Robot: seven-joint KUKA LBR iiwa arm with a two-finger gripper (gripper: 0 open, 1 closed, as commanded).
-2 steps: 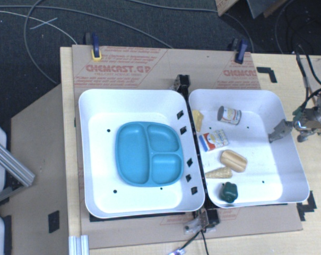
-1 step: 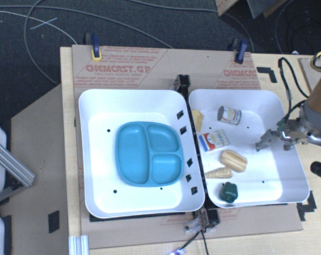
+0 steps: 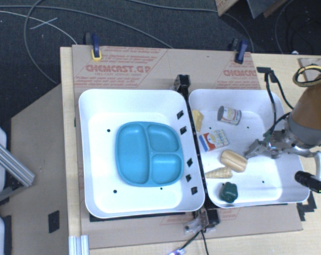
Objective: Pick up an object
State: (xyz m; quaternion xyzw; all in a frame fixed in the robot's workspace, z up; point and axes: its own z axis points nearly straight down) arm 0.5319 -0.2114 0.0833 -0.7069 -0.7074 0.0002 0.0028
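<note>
The tool [image 3: 256,149], at the right of the frame with fingers spread wide and empty, is approaching the bread roll [image 3: 233,160]; next it must descend around it.

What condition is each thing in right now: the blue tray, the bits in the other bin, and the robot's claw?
Blue divided plastic tray: lying flat in the left white bin, compartments bare.
Small silver can: on its side in the right white bin.
Red, white and blue flat packet: lying flat.
Tan bread-roll-shaped piece: lying loose, ungripped.
Pale yellow corn-like piece: lying flat.
Dark green rounded lump: resting near the front rim.
Gripper: low over the right bin, holding nothing.
</note>
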